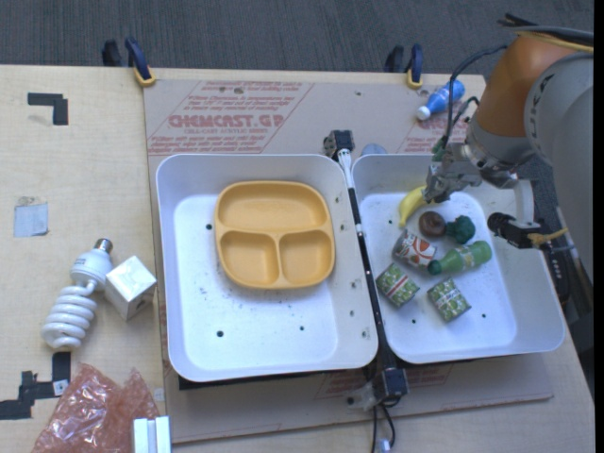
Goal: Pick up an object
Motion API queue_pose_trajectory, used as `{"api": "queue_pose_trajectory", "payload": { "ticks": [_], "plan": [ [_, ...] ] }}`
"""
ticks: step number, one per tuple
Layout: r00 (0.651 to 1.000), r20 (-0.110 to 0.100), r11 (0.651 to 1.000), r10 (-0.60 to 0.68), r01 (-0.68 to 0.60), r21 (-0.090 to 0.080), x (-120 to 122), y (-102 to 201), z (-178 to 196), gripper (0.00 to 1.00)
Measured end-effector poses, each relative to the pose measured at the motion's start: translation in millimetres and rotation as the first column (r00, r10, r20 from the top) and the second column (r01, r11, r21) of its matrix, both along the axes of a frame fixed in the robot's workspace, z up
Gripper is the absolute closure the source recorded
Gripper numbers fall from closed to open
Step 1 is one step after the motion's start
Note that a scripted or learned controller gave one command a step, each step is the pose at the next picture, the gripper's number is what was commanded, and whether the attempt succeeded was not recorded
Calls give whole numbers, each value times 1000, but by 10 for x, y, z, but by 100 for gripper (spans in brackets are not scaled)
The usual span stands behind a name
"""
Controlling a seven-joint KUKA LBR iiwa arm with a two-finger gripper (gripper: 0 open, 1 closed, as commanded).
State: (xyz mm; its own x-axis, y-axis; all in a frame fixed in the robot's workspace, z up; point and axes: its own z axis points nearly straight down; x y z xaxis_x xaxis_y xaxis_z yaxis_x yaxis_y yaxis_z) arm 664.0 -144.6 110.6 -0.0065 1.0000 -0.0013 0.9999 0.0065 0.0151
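Observation:
The right bin holds a small heap of items: a yellow banana, a brown round piece, a dark green object, a green bottle, a red-and-white can and two green packs. My gripper hangs over the bin's back edge, just right of the banana's upper end and above the brown piece. Nothing is seen held in it.
The left bin holds a yellow divided plate. A blue-and-white bottle lies behind the right bin. On the bench at left are a spiral light bulb, a white cube and a red mesh bag.

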Motion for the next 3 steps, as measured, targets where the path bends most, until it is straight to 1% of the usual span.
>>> {"api": "queue_pose_trajectory", "payload": {
  "ticks": [1, 2, 3],
  "plan": [
    [1000, 0, 1000, 0, 0, 0, 0, 1, -1, 0],
    [1000, 2, 1000, 2, -2, -2, 6, -1, 103, 100],
    [1000, 2, 1000, 2, -2, -2, 5, 0, 102, 0]
  ]
}}
